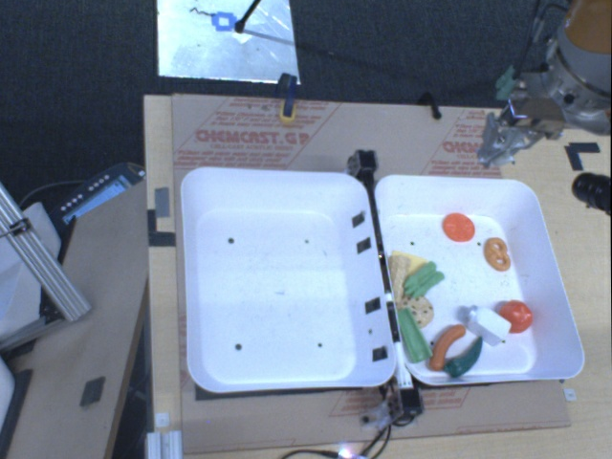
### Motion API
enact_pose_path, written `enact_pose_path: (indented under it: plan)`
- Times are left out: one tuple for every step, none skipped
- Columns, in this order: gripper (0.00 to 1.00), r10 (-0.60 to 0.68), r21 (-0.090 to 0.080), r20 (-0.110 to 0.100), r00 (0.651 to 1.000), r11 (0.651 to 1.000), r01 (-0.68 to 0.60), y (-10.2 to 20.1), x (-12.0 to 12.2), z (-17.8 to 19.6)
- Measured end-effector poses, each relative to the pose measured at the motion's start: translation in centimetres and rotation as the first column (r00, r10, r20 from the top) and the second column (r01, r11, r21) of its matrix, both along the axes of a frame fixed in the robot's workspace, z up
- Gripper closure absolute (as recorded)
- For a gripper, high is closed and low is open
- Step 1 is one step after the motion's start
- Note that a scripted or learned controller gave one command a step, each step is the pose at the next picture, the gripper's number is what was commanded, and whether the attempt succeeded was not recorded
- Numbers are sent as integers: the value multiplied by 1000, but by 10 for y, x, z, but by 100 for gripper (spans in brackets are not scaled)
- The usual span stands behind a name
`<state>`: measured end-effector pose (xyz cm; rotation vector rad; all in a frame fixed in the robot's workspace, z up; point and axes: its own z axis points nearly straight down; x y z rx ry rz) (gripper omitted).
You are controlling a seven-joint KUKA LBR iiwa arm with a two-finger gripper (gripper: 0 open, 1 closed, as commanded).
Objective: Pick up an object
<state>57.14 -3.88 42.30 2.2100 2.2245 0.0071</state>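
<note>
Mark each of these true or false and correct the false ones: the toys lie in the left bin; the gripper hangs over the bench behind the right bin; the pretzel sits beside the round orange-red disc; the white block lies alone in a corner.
1. The toys lie in the left white plastic bin. False: they lie in the right white plastic bin.
2. The gripper hangs over the bench behind the right bin. True.
3. The small brown pretzel sits beside the round orange-red disc. True.
4. The white block lies alone in a corner. False: it touches the red tomato-like toy.
</note>
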Motion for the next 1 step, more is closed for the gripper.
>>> enact_pose_path:
  plan:
    - [100,-7,-2,-2,1000,1000,7,-28,40,7]
